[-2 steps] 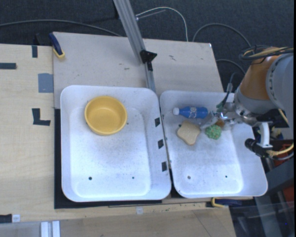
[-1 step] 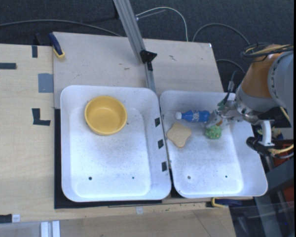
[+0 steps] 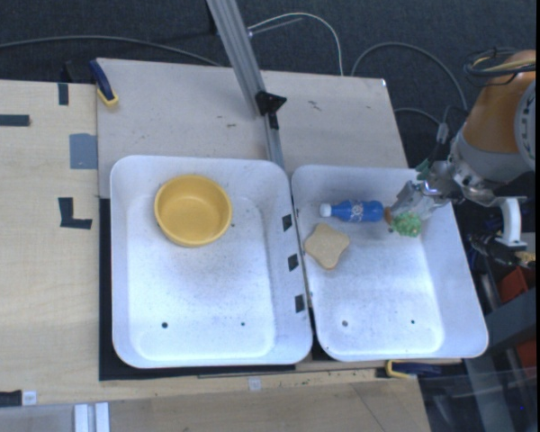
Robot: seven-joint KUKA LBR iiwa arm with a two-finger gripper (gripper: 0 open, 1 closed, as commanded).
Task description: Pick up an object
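In the right bin [image 3: 432,331] lie a blue bottle [image 3: 355,211] with a white cap, a tan cookie-shaped piece [image 3: 327,245], and a small green object [image 3: 409,226] near the right wall. My gripper [image 3: 410,203] hangs over the bin's upper right part, right above the green object and just past the bottle's right end. The green object sits at the fingertips, but I cannot see whether it is gripped. A yellow bowl [image 3: 193,209] rests upright in the left bin [image 3: 207,331].
A metal pole [image 3: 243,52] slants from the top down to the seam between the bins. Cables run across the dark floor behind the bench. A blue and yellow tool [image 3: 103,83] lies at the board's far left corner.
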